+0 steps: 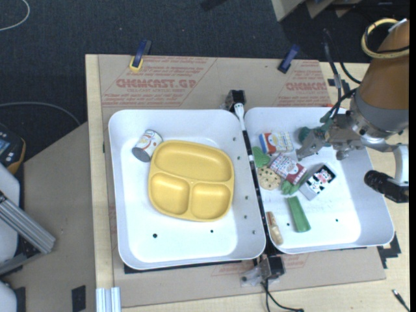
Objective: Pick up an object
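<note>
the claw (311, 143), whose grip i cannot tell, should drop straight onto the red-and-white printed packet (283, 166) just below-left, avoiding the green plastic stick (299, 214) further below.

Arm (385, 77) reaching leftward, end effector (311, 142) lowered

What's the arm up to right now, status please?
Tool hovering over right bin, above the clutter, nothing seen between its fingers. Green stick lying loose near bin's front. Yellow divided plate and small can in left bin, out of the way.
</note>
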### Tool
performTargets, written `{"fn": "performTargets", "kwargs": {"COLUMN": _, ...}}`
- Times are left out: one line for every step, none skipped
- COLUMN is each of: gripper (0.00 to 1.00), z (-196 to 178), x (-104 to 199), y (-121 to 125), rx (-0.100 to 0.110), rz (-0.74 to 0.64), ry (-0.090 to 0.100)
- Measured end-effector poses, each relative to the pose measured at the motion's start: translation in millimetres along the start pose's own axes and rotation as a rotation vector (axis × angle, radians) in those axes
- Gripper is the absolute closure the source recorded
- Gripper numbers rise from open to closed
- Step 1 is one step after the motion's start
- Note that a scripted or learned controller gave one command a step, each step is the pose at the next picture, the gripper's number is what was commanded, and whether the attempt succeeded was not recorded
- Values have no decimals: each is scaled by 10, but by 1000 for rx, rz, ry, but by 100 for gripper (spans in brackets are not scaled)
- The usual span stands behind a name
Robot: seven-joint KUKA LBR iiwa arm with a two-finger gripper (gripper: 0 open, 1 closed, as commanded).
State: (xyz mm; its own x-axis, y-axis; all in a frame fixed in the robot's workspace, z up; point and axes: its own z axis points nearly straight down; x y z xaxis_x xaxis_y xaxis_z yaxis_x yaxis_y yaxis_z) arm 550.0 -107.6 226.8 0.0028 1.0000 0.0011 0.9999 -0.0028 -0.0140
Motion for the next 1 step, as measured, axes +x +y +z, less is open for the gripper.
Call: {"fn": "performTargets", "kwargs": {"gripper": 0, "z": -75, "x": 2, "y": 25, "rx": -14, "rz": -2, "ry": -1}}
